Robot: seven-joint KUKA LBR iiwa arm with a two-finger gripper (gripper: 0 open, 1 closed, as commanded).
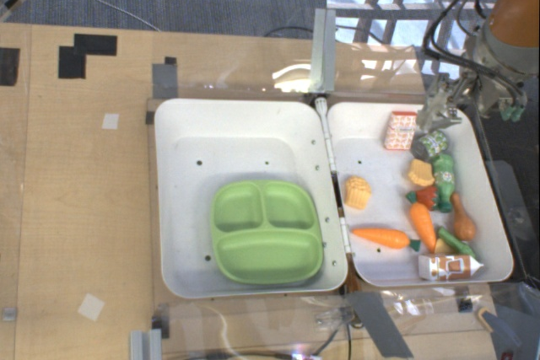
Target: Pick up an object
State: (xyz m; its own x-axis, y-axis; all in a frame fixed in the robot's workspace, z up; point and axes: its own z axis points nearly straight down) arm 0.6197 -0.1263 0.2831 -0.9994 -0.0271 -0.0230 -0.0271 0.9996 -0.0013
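I see the gripper (436,118) low over the right bin (371,173), just above a green toy (434,145) beside the pink carton (401,131); its grip I cannot tell.

Wooden bench (76,206), two white bins (181,139)

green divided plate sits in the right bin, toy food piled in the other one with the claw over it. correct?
Not quite. The camera view shows the green divided plate in the left bin, not the right. The toy food, such as the carrot, is piled in the right bin, with the claw over its far side.
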